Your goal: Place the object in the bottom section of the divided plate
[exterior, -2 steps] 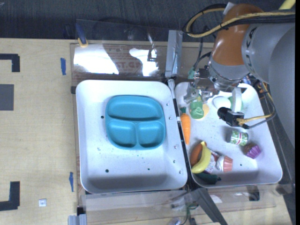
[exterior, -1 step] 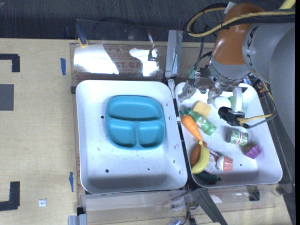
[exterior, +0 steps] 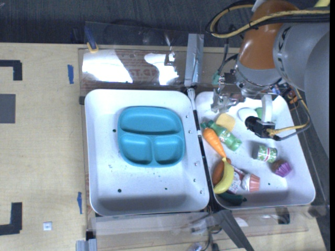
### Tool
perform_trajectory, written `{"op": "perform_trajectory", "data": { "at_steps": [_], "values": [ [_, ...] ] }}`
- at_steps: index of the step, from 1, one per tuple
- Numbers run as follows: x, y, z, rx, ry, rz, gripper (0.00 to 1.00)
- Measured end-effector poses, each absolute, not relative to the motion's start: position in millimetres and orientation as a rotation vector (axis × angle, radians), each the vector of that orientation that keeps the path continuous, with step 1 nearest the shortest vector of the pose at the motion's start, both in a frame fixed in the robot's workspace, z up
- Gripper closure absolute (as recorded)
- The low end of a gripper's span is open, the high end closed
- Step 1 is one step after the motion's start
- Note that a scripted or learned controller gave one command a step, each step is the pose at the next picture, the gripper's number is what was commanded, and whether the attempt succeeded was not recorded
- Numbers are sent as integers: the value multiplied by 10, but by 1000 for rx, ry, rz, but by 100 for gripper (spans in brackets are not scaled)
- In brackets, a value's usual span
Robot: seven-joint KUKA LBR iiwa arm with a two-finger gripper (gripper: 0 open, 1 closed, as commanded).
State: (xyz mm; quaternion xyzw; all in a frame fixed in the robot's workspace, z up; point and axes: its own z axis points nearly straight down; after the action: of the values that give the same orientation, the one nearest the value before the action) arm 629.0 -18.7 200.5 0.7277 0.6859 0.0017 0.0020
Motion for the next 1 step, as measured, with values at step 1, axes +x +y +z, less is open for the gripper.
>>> {"op": "perform_trajectory", "data": {
  "at_steps": [1],
  "values": [
    [6476,307,2006,2375,2055,2,100]
  ]
}}
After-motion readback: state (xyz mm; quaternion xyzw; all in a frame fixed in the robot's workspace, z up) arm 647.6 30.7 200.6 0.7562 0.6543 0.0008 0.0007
